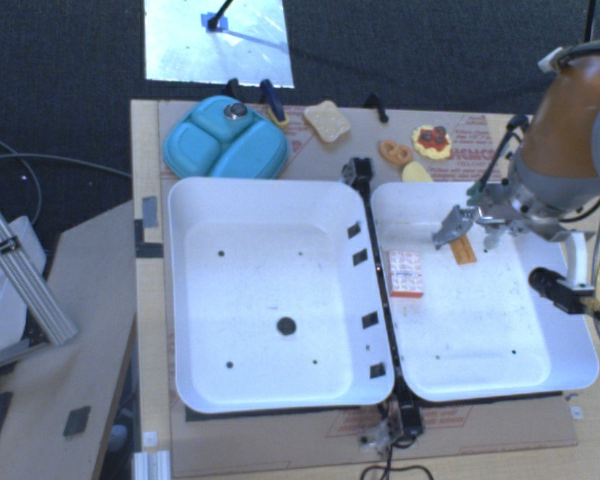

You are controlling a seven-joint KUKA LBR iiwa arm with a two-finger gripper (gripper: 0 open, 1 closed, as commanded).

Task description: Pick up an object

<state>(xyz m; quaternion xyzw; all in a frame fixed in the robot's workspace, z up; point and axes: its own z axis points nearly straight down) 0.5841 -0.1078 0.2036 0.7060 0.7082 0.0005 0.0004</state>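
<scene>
A small box (405,273), white with a red pattern, lies flat in the right bin (480,368), close to its left wall and about midway between near and far. To its right and a little farther away lies an orange stick (463,249), slanted on the bin floor. The gripper (458,227) hangs just above the far end of the stick, at or very near it; its fingers are spread apart and nothing sits between them. The arm (570,128) comes in from the right, its orange band over the bin's far right corner.

The left bin (270,298) touches the right one along a shared edge marked with dark tabs. A dark disc (286,325) lies on its floor, near the middle.

Beyond the bins, on the bench (230,438), sits a blue tray (225,140) at the far left. To its right lie a slice of toast (327,121), a pretzel (395,151), a small tart (432,141) with red topping, and a pale yellow piece (416,173) just at the right bin's far rim.
</scene>
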